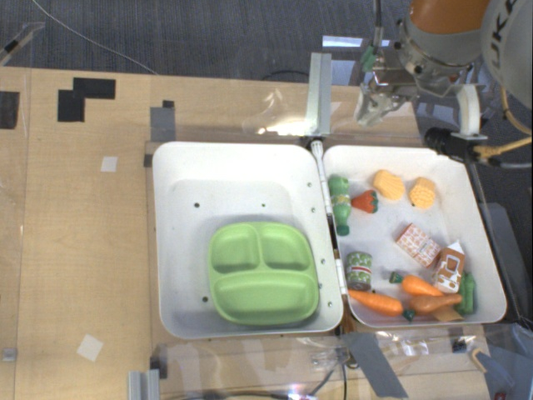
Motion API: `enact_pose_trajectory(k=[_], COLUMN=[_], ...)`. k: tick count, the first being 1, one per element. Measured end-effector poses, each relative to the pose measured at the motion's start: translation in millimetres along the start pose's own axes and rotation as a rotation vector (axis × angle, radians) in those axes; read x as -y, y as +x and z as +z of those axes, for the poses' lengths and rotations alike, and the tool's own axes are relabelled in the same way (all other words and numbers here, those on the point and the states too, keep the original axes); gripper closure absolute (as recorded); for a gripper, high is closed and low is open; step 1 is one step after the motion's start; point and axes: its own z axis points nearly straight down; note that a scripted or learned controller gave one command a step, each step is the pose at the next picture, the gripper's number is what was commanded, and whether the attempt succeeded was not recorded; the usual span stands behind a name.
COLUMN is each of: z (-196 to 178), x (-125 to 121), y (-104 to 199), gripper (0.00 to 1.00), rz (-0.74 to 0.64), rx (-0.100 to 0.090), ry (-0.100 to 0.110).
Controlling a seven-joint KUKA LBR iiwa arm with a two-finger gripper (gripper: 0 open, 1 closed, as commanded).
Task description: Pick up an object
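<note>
Gripper [381,107] hangs empty above the bench behind the right bin [483,215], fingers slightly spread. Near rim: carrots [375,302], can [360,267]. Mid: checkered box [416,244]. Far: yellow pieces [389,185]. Likely approach step; next needs descent onto one item.

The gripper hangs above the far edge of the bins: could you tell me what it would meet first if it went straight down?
Probably the wooden bench just beyond the right bin's far rim, not the toys inside. The gripper points downward there, though depth is hard to judge from this slanted view.
</note>
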Motion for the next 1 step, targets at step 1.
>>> enact_pose_trajectory(k=[1], z=[-25.2], x=[-27.6], y=[5.2], gripper=[1.00], rz=[0.174], rx=[0.000], ry=[-0.004])
